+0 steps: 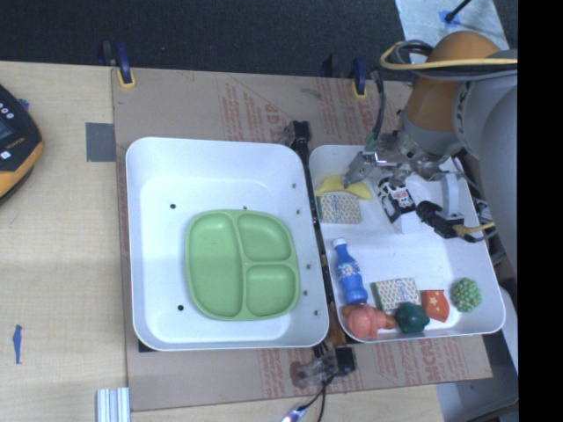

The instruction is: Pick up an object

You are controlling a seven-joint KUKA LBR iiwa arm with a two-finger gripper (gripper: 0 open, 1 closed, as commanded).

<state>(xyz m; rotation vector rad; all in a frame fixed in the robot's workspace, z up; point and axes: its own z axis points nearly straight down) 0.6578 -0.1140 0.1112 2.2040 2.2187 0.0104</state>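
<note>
Nearest the camera, along the near wall of the right bin (493,328), sits a row of small things: a salmon-pink rubbery lump (366,322), a dark green rounded toy (411,316), a red block (435,303) and a knobbly green ball (466,294) at the right end. Just behind the pink and dark green pieces lies a flat patterned card (396,288), and to its left a blue plastic bottle with a white cap (348,273) lies on its side, pointing far to near. Farther back in that bin, near its left wall, a speckled square pad (339,207) rests just near of a soft yellow piece (343,185).

Beside it, the left bin (141,236) is a shallow, glossy white tub with rounded corners; a pale green divided plate (241,264) with three compartments lies flat in it. Both bins rest on a brown cardboard sheet (202,104) clamped to the pale wooden bench (53,253).

Reaching in from the right, the grey arm (493,104) with its orange band bends down over the far part of the right bin. Its gripper (384,170) is low, near the yellow piece, amid metal parts and black cabling. Whether its jaws are wide or closed cannot be told, and nothing is plainly seen between them.
</note>
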